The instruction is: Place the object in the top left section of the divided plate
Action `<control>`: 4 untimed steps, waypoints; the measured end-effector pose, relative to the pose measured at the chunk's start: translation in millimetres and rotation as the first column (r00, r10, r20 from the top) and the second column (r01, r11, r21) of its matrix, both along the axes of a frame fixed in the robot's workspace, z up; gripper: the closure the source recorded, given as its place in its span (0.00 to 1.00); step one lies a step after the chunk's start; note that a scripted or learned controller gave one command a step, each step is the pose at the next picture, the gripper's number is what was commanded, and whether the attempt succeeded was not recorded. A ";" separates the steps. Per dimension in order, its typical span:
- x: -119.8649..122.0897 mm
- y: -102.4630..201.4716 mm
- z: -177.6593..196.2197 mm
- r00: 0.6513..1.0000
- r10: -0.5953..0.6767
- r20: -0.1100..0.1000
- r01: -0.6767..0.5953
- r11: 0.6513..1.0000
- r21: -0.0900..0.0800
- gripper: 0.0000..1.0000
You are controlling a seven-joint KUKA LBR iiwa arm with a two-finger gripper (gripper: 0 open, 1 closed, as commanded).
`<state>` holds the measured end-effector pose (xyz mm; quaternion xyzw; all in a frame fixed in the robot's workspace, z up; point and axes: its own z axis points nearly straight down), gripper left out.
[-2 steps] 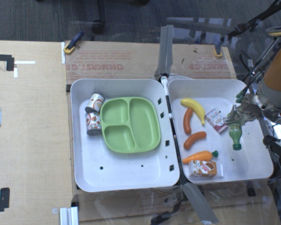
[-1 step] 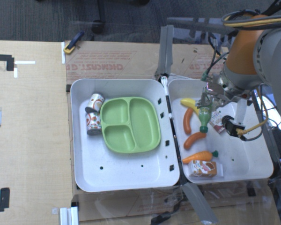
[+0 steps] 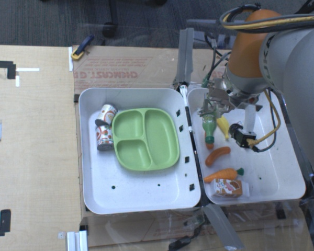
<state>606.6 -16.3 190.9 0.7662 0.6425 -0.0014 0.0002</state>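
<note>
A light green divided plate (image 3: 146, 138) lies in the left bin (image 3: 92, 192); its top left section (image 3: 129, 123) has nothing in it. My gripper (image 3: 213, 107) hangs low over the far left part of the right bin (image 3: 282, 184), right at the upper end of a small green bottle (image 3: 208, 126) that lies there. A yellow piece (image 3: 222, 127) rests just right of the bottle. I cannot make out whether the bottle is between the gripper's tips or only under them.
Two small cans (image 3: 108, 113) (image 3: 103, 137) sit left of the plate in the left bin. In the right bin lie a sausage (image 3: 217, 155), a carrot (image 3: 222, 174) and a small carton (image 3: 228, 187). Cables loop from the wrist (image 3: 261, 135).
</note>
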 end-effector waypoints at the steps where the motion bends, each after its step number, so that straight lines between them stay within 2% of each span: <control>1: 30.9 56.4 0.0 0.999 -0.034 0.000 0.034 0.999 0.000 1.00; 2: 30.9 56.0 0.1 0.999 -0.034 0.000 0.034 0.999 -0.001 0.00; 4: 30.9 56.0 0.1 0.999 -0.034 0.000 0.034 0.999 -0.001 0.00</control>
